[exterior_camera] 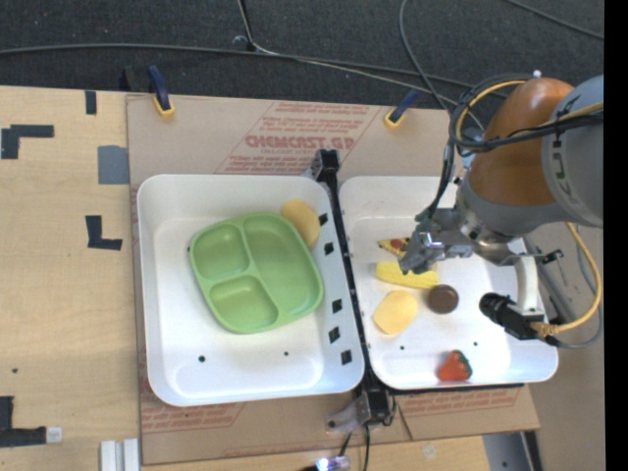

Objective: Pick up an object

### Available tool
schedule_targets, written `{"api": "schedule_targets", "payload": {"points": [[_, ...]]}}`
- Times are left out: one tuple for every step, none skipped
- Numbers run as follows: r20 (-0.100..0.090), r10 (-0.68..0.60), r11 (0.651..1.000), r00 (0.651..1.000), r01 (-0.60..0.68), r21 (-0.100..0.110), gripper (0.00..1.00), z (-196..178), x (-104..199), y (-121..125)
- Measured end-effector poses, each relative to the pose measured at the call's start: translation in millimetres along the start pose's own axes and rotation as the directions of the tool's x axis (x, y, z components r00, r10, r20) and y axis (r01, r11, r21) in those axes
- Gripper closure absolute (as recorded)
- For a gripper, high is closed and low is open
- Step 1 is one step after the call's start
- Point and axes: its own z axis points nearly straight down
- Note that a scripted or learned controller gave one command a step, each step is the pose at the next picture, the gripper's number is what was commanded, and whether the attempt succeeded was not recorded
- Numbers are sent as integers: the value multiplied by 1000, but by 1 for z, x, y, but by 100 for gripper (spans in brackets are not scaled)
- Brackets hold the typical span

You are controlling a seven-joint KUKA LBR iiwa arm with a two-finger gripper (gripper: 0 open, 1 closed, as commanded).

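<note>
The arm (535,155) reaches in from the right of the camera view, its grey body bulky and rounded, with the orange band (520,135) wrapped above the wrist. The wrist bends downward and to the left, ending in the claw (420,253), which points down and sits low. The claw is small and dark grey against the wide wrist above it. Yellow and black cables loop around the wrist and trail off along the arm's right side.
</note>
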Motion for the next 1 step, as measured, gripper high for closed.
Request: {"api": "schedule_targets", "payload": {"points": [[0,-1,1000,1000,1,1,100,6,45,36]]}}
